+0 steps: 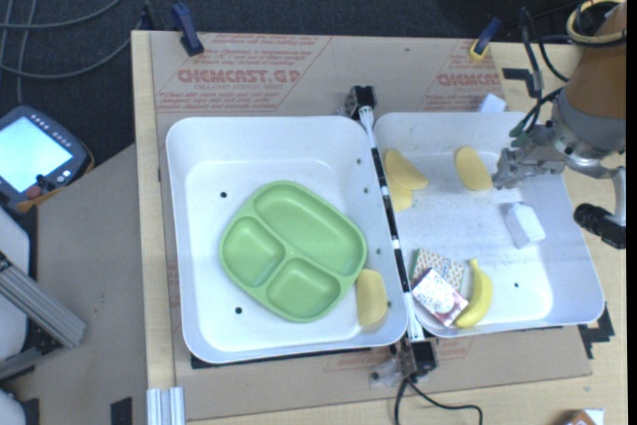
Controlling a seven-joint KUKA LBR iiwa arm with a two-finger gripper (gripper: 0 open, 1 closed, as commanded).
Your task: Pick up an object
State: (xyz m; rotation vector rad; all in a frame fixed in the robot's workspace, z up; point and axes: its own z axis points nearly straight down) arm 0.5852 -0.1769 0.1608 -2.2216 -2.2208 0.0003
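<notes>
— Gripper (510, 166) first: where is it, from the overhead camera?

— Mine hangs over the right bin (557, 299), toward its far edge and a little right of centre, my arm coming in from the right side.

— And the nearest thing to take?

— A yellow piece (473, 168), just beside my gripper on its left, possibly touching; the view is too coarse there to be sure. It lies near the bin's far edge, its long axis running roughly from far edge to near edge.

— So which way must you go?

— I judge a short shift left, toward the wall shared with the left bin (189, 214), would centre me over it.

— Open or closed?

— I cannot tell from this angle. Nothing shows between them.

— Other candidates?

— A banana (478, 296) near the right bin's near edge, well apart from me.
</notes>
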